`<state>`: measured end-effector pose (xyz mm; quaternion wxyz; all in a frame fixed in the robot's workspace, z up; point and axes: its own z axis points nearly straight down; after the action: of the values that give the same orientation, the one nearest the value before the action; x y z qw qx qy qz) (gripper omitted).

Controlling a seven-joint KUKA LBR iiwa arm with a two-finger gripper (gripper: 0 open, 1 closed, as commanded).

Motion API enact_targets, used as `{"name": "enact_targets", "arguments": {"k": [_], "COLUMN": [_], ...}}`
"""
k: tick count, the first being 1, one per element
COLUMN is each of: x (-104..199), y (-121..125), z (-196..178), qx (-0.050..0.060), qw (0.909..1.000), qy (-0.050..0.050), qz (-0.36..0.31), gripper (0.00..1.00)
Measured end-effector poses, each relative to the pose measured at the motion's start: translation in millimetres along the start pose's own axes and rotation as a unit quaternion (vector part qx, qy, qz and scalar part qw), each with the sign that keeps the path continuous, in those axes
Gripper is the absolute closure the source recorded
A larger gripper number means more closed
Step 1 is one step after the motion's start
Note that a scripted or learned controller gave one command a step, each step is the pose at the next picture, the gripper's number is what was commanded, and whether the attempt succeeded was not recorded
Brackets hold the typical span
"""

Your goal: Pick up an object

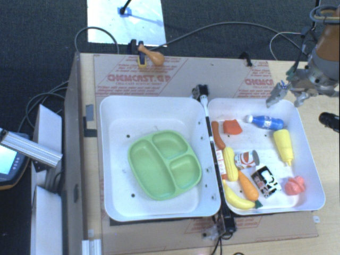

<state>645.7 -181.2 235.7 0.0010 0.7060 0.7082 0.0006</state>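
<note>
The right bin (311, 158) holds several items. A blue bottle (265, 122) lies near its far edge, with a yellow bottle (283, 145) just below it. An orange-red block (231, 127), a sausage (215, 135), a corn cob (229, 162), a small can (247, 159), a carrot (247, 185), a banana (236, 196), a black-and-white box (264, 180) and a pink toy (295, 185) fill the rest. My gripper (289, 95) hangs over the bin's far right corner, above and right of the blue bottle. It is open, with nothing between its fingers.
The left bin (114, 137) holds a green divided plate (164, 164). A metal divider (210, 142) separates the two bins. Cables run over the cardboard behind the bins, beside an orange-handled tool (150, 54).
</note>
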Motion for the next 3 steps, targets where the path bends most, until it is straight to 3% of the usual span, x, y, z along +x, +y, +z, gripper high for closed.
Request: {"name": "enact_targets", "arguments": {"k": [1,2,3], "x": [34,14,-22], "y": [-69,-5,18], "z": [91,152,138], "qx": [0.002,0.001,0.011], "qw": [1.0,1.0,0.9999], "qy": [0.001,0.001,0.002], "qz": [0.001,0.0,0.002], "gripper": [0.0,0.0,0.0]}}
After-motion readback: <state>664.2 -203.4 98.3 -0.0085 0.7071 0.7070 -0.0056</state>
